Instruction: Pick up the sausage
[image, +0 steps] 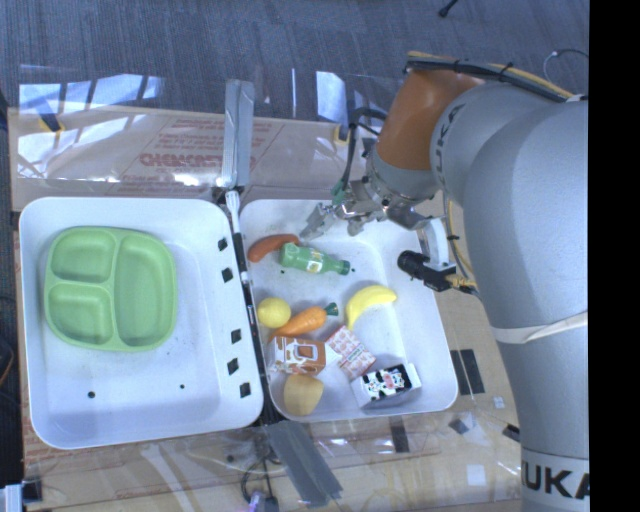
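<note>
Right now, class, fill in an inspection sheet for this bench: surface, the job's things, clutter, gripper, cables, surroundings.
Surface: two shallow white bins side by side, left bin and right bin.
Job's things: reddish-orange sausage at the right bin's upper left, lying free.
Clutter: green bottle, yellow lemon, orange carrot, yellow banana, three small cartons, tan potato-like piece; green divided plate in the left bin.
Gripper: metal two-finger gripper above the bin's top edge, right of the sausage, holding nothing.
Cables: black cables over the arm.
Surroundings: clear plastic sheet, grey floor.
</note>
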